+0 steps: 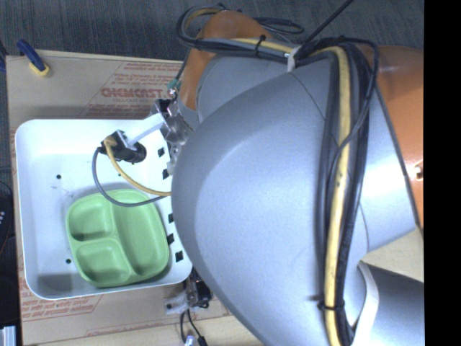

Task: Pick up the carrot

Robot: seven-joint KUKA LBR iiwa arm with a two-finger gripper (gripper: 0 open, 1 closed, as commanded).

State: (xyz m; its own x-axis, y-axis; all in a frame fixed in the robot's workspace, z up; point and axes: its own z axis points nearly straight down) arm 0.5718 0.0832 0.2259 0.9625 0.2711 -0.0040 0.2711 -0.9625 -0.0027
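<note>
The grey arm (288,207) is filling the centre and right of the frame, hiding much of the tabletop (108,85). At lower left, a green divided tray (119,238) is lying in the white bin (36,193). Cables (119,150) are hanging above the tray. The pincer is hidden beneath the arm, so I cannot tell its state. No carrot is visible to me.

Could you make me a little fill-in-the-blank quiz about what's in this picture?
1. The divided tray in the white bin is coloured ____.
2. The tray has ____ compartments.
3. The big grey arm reaches in from the picture's ____ side.
4. The band on the arm is coloured ____.

Missing words: green; three; right; orange
</note>
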